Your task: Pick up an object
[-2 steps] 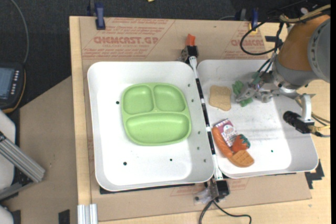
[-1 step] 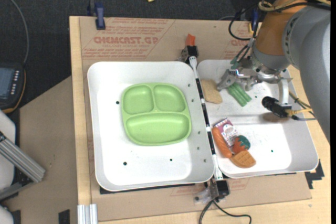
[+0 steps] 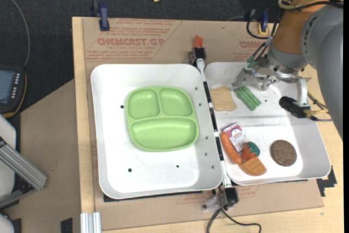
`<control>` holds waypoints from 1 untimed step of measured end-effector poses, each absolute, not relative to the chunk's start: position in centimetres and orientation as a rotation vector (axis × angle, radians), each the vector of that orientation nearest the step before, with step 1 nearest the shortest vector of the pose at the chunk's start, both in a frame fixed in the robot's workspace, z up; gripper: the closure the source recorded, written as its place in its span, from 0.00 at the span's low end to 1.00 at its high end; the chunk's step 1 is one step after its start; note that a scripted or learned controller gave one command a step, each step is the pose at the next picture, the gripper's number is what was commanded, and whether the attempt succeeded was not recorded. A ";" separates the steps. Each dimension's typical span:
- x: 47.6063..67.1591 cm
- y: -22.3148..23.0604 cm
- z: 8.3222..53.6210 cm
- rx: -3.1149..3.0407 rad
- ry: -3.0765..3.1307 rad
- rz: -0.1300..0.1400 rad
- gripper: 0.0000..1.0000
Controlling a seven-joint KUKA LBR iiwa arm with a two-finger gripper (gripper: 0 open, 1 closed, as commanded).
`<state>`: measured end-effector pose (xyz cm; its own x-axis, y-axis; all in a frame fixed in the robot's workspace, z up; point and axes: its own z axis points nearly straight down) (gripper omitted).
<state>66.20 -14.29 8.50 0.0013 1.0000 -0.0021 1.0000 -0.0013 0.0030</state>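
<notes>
Green and long, the flat plastic stick [image 3: 248, 99] lay in my right white bin [image 3: 311, 133], beside the tan bread slice [image 3: 223, 99]. My gripper [image 3: 255, 78] hung just above the stick. I could not tell how wide it was.

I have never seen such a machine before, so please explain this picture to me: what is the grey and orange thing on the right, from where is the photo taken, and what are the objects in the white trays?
The grey and orange thing is a robot arm; its gripper is the part meant to pick things up. One camera looks down at a slant from above the bench.

The left shallow white bin holds a light green plastic plate with three compartments. The right white bin holds toy food: a beige bread slice, a green stick-shaped piece, an orange carrot, a round brown patty and others.

The gripper hangs above the green piece. I cannot tell whether anything is held.
</notes>
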 end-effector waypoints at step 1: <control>66.3 -14.2 9.6 2.215 2.218 0.004 1.00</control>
